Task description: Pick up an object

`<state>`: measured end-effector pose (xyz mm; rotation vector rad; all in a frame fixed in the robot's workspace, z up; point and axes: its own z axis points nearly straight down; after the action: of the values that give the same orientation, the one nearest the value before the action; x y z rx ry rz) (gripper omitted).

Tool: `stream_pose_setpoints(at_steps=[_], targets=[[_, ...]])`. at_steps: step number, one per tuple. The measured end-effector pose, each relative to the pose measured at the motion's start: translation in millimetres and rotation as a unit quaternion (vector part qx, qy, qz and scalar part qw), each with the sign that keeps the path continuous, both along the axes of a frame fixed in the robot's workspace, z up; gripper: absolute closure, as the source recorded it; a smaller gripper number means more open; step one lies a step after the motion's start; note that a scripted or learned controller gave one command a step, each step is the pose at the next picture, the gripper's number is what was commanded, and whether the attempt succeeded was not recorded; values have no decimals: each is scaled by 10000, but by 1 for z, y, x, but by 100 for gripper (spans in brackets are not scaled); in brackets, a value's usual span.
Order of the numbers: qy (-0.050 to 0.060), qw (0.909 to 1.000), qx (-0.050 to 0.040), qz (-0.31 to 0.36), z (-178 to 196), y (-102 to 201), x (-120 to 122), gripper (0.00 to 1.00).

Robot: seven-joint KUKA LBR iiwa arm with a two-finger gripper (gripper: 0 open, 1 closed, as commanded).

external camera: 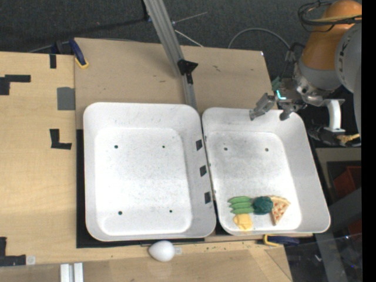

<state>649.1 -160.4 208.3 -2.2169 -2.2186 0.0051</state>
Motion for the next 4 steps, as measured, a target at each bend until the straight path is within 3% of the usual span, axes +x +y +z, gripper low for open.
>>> stream_pose_setpoints(at_steps=[1,3,4], targets=[[-21,10000,-11,8,3,0,1,0],[4,10000,-9,6,-114,-3,3,0],[-23,10000,-15,16,-100,-2,5,100]])
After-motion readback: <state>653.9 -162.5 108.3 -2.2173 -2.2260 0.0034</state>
